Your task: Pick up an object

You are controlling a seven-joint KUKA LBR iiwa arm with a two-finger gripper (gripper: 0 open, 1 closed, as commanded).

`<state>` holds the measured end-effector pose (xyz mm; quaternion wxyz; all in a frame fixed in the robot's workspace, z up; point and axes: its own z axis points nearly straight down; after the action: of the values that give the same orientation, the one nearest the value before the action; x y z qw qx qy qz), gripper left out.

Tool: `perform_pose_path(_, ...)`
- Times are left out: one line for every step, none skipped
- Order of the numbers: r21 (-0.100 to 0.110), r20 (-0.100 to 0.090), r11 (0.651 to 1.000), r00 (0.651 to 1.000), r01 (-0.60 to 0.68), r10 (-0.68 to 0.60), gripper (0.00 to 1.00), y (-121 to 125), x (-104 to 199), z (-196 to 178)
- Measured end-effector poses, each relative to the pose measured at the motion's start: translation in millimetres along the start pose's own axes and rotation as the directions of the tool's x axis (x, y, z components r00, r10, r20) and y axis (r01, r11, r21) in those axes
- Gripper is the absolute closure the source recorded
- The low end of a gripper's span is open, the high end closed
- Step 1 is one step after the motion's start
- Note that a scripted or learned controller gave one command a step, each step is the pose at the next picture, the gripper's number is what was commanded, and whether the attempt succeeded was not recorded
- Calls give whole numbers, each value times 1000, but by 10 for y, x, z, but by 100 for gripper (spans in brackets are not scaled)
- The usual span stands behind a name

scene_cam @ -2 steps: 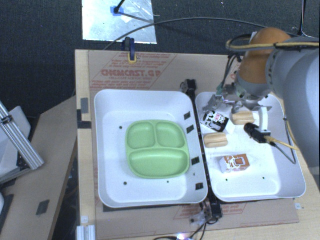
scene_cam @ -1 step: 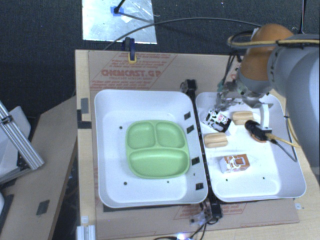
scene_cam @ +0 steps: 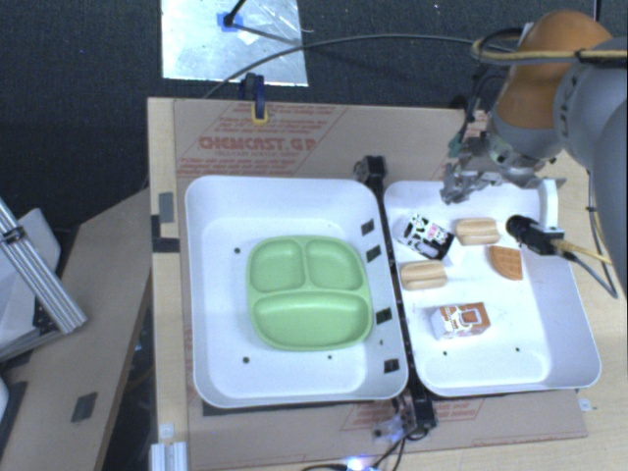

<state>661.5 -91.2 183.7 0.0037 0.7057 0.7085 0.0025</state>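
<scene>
Starting at the near edge, the right bin [scene_cam: 579, 361] has a small orange-and-white carton [scene_cam: 461, 320] lying at about 7 o'clock on its floor, apart from everything else. One step farther in, a tan bun [scene_cam: 423, 276] sits at 9 o'clock, close by the wall it shares with the left bin [scene_cam: 211, 361]. Across from it, just past centre toward 1 o'clock, lies an orange-brown wedge [scene_cam: 506, 262]. Next row back, a black-and-white packet [scene_cam: 426, 234] sits tilted at 10 o'clock, just beyond the first bun. A second tan bun [scene_cam: 476, 231] lies at 12 o'clock, close to the packet on one side and near the wedge on the other. Over in the left bin, a green divided plate [scene_cam: 309, 292] lies flat in the middle, with three compartments showing. Now the far rim of the right bin: the gripper [scene_cam: 459, 190] hangs there at 11 o'clock, beyond the packet and the second bun and touching neither. Whether the claw is wide or narrow cannot be told from this angle. Behind it the grey arm [scene_cam: 589, 116] comes in from 2 o'clock of the view, with its orange band [scene_cam: 554, 62] uppermost.
</scene>
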Motion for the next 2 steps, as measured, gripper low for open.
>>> perform_pose_path(1, -1, 1000, 1000, 1, -1, 100, 22, -3, -444)
perform_pose_path(2, -1, 1000, 1000, 2, -2, 100, 39, -4, -825)
